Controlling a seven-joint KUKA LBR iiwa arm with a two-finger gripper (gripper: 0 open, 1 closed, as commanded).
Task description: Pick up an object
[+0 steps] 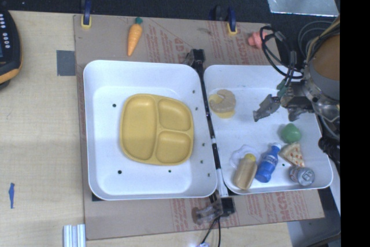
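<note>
Nothing grabbed yet. The gripper hangs spread open and empty over the right bin. Nearest candidate looks like the green ball at its 4 o'clock, with the blue bottle below. Whole pick left.

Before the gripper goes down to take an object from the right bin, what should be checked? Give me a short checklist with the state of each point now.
1. Gripper is over the right bin: ok.
2. Nothing is between its fingers: ok, they look empty.
3. An object lies directly under the gripper: not ok; bare bin floor there.
4. Near candidates stand free: ok; the green ball and the round yellow piece each lie apart from other things.
5. Front cluster is separated: not ok; the blue bottle, tan bottle, pizza slice and can lie close together.
6. Finger opening is wide enough: cannot tell.
</note>
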